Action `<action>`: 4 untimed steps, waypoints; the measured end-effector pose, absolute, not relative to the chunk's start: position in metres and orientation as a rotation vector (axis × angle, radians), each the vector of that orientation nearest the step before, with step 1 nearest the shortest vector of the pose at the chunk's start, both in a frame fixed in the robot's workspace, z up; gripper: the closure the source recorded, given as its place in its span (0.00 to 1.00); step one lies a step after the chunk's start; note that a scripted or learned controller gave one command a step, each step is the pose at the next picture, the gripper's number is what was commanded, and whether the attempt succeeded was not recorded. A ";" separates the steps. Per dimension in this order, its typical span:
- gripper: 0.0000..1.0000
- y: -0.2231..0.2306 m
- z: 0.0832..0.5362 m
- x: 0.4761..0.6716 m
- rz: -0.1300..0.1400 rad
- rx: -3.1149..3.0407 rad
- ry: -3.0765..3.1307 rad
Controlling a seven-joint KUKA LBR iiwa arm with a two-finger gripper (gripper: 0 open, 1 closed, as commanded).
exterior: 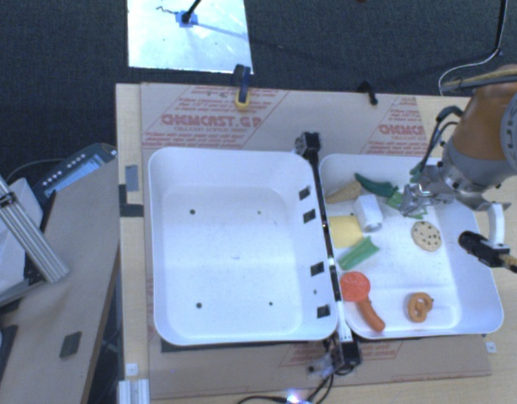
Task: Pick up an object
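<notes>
The arm reaches in from the right over the right bin, and its gripper hangs low above the bin's back part. Just left of the gripper lies a dark green curved piece, whose pale green end touches or nearly touches the gripper. A round speckled cookie lies just below the gripper. A white cylinder rests to the left of it. I see nothing lifted off the bin floor.
The right bin also holds a yellow block, a light green piece, a red disc, an orange sausage, a pretzel and a pale wedge. The left bin stands beside it. A black divider runs between the bins.
</notes>
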State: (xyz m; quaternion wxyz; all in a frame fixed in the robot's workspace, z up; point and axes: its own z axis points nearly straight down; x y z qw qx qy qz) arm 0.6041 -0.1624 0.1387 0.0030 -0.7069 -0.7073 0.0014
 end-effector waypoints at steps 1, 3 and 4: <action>1.00 -0.122 0.081 0.532 0.004 -2.215 -2.217; 1.00 -0.101 0.084 0.503 0.003 -2.217 -2.218; 1.00 -0.094 0.085 0.581 -0.007 -2.217 -2.234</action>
